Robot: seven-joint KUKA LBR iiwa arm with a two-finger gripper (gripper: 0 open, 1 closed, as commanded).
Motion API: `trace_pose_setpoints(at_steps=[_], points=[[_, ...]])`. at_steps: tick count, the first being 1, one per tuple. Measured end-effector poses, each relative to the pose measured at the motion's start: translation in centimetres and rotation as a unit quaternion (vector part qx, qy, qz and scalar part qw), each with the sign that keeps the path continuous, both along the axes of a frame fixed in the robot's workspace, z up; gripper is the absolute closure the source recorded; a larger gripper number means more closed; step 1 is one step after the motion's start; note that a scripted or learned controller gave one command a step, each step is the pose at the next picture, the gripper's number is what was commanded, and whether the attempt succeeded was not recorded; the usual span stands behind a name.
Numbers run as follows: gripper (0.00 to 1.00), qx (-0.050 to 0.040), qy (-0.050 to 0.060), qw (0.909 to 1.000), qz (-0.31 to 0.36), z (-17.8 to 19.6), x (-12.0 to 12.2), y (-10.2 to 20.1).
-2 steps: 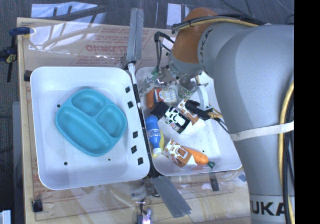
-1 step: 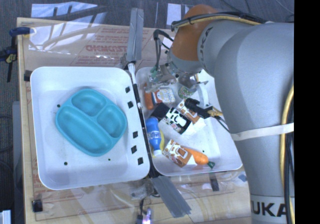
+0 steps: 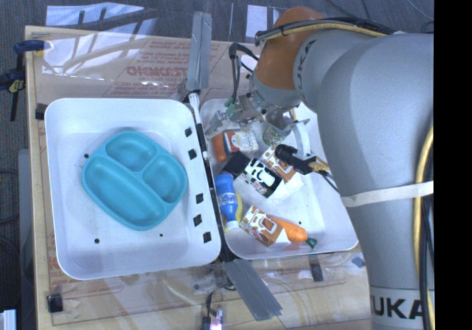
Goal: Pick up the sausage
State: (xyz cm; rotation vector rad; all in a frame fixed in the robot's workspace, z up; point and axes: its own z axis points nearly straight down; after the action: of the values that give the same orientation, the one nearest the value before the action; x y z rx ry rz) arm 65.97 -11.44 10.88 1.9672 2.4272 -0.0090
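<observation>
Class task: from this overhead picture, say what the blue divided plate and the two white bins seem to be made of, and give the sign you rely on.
Blue divided plate: probably moulded plastic, matte to satin; uniform colour, rounded compartment ridges, soft highlights.
Left bin and right bin: likely thin formed plastic, smooth and slightly glossy; rounded corners, curled rims, no seams visible.

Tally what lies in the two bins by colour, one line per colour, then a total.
Blue: 2, the divided plate in the left bin and the bottle in the right bin.
Orange: 2, the carrot and the orange-lidded item.
Black and white: 1, the patterned pack.
Total: 5 clearly told apart; the arm hides the rest.
</observation>
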Motion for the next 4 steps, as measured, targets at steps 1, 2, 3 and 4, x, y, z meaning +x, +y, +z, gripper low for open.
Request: trace_pose_setpoints(at_steps=[1, 2, 3, 4], points=[[0.00, -0.0013, -0.001, 0.9998, 0.021, -0.8, 0.0, 0.1], [0.00, 0.0026, 0.000, 0.9985, 0.054, -1.1, 0.0, -0.7], [1.00, 0.0038, 0.001, 0.9984, 0.057, -0.1, 0.1, -0.5], [0.00, 0.0027, 0.001, 0.9984, 0.056, -0.1, 0.1, -0.6]])
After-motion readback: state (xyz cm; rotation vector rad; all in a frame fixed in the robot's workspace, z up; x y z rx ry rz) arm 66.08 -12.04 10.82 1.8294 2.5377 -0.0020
